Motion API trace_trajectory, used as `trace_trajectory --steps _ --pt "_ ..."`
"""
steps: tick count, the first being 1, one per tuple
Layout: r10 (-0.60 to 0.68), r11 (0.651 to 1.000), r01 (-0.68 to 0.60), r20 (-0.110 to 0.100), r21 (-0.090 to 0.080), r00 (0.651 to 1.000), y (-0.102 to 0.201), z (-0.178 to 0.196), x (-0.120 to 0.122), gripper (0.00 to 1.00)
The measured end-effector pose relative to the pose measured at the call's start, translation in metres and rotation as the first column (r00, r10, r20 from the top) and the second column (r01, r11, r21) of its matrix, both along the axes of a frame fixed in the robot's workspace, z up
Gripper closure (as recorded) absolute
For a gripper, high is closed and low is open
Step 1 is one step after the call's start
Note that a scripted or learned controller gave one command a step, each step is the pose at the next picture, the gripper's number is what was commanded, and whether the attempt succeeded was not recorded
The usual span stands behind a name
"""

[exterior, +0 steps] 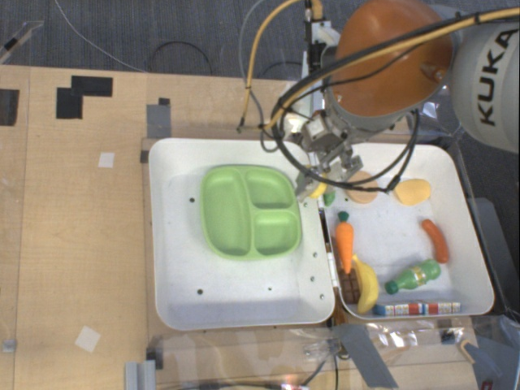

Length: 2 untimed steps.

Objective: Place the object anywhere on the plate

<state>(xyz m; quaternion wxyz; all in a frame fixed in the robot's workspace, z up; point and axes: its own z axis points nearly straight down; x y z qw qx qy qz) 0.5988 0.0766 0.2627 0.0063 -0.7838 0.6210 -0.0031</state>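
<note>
The green divided plate lies in the left white bin, toward its back right. My gripper hangs over the wall between the two bins, just off the plate's back right corner. A small yellow object shows right under the gripper's tip, partly hidden by it. I cannot make out whether it is held. The orange band and the grey arm reach in from the upper right, trailing black and yellow cables.
The right bin holds a carrot, a banana, a green bottle, a red sausage, a pale yellow disc, a tan piece and a striped box.
</note>
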Motion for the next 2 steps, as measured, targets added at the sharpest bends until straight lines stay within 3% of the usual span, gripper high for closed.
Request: trace_trajectory --steps 1,2 --pt "0.186 0.983 -0.186 -0.007 -0.002 0.983 0.0292 -0.0412 -0.0473 1.0" --pt "0.185 0.983 -0.185 -0.006 -0.003 0.983 0.0288 -0.0408 -0.0471 0.0"
